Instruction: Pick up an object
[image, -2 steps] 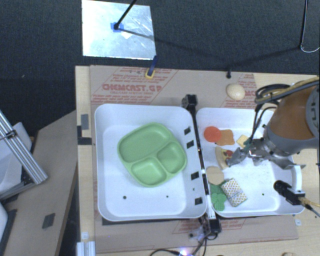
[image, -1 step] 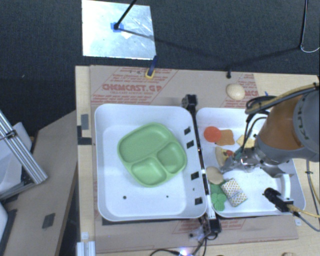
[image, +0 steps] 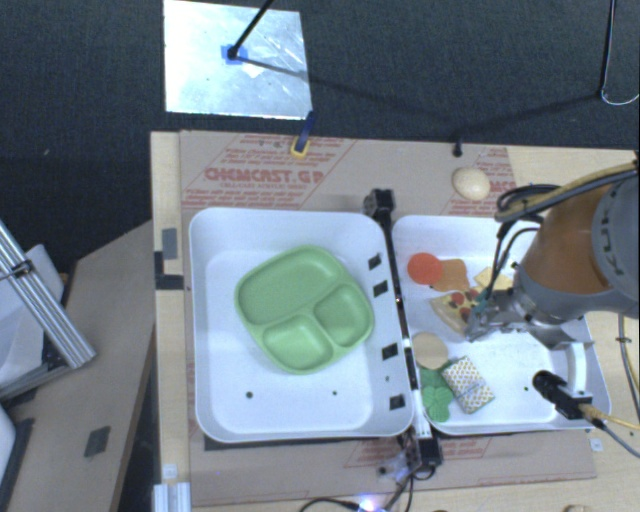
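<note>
The arm (image: 570, 250) reaches in from three o'clock over the right bin (image: 520, 410); the left bin (image: 215, 400) holds a green divided plate (image: 305, 308). By my reading this is the descent onto a target, so the next move calls for a clean closing and a straight lift. The gripper (image: 478, 322) sits low at the pizza slice (image: 455, 306), with a red disc (image: 424, 267) toward eleven o'clock of it. Whether it grasps anything I cannot tell.

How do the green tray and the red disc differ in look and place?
The green tray is large, with three compartments; the red disc is small and flat. The tray lies alone in the left bin; the disc lies in the right bin among other small items, near the gripper. Both lie flat.
</note>
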